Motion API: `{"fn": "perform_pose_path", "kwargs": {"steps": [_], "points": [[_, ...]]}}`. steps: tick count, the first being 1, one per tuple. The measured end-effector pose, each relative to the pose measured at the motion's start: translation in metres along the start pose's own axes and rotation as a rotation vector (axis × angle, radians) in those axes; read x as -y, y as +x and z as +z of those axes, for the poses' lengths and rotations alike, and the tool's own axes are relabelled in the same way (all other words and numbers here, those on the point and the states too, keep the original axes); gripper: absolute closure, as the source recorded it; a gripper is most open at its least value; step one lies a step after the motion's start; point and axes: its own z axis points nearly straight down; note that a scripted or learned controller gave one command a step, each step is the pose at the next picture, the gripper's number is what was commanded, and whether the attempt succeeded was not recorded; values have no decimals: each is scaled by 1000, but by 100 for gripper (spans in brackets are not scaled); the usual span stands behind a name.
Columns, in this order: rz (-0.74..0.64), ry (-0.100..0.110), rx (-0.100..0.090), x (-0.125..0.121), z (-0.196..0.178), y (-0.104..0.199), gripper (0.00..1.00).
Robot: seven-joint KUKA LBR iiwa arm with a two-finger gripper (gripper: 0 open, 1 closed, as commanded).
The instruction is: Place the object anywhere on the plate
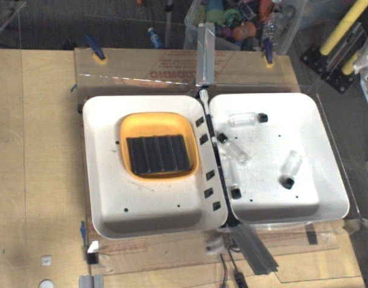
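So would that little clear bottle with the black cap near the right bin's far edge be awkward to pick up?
Probably. The clear bottle lies on its side, so a nudge would likely roll it. Its see-through plastic looks smooth, perhaps slippery. It seems light for its size.

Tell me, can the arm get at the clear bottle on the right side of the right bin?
Probably yes: that clear bottle lies alone on the right bin floor, apart from the other bottles and the walls.

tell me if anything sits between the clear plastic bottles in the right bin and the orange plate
Yes: the raised rims where the two white bins meet, between the clear black-capped bottles and the orange plate. A black ridged block covers much of the plate, leaving bare rim around it.
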Motion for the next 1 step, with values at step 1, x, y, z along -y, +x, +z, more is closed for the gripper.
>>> {"fn": "perform_pose_path", "kwargs": {"steps": [1], "points": [[-393, -3, 1, 0, 1, 0, 100]]}}
